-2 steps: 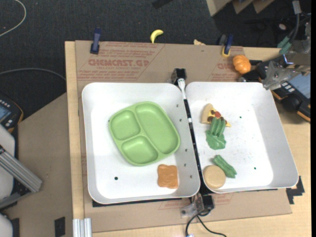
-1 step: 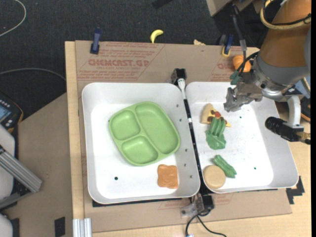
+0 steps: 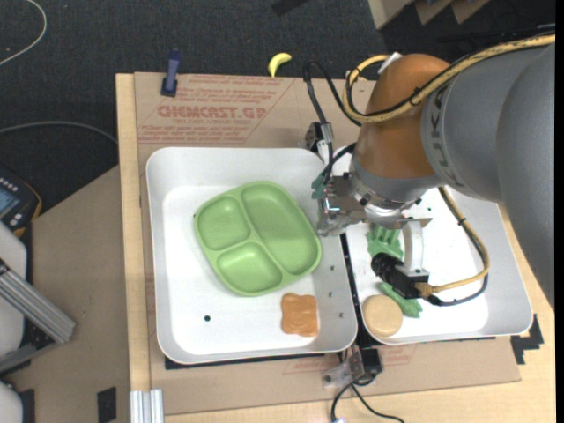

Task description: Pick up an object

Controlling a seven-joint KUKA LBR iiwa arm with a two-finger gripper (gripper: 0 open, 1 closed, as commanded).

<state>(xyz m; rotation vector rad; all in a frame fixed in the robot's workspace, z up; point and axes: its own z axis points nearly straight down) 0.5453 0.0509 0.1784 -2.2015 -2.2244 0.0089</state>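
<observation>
Jaws hidden under the wrist, so whether they are spread or pressed together I cannot tell; gripper (image 3: 388, 241) hangs over the right bin (image 3: 493, 311), above a green object (image 3: 386, 241); round tan piece (image 3: 382, 316) near the front; left bin (image 3: 167, 263) holds a green divided plate (image 3: 256, 237) and an orange piece (image 3: 300, 314).

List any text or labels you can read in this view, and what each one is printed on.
"CHEMCAST G P" in large red letters on the brown cardboard sheet under the bins; the last letters are uncertain.
Smaller red lines below it on the same sheet: too blurred to read.
No readable text on the green divided plate, the bins or the arm.
</observation>
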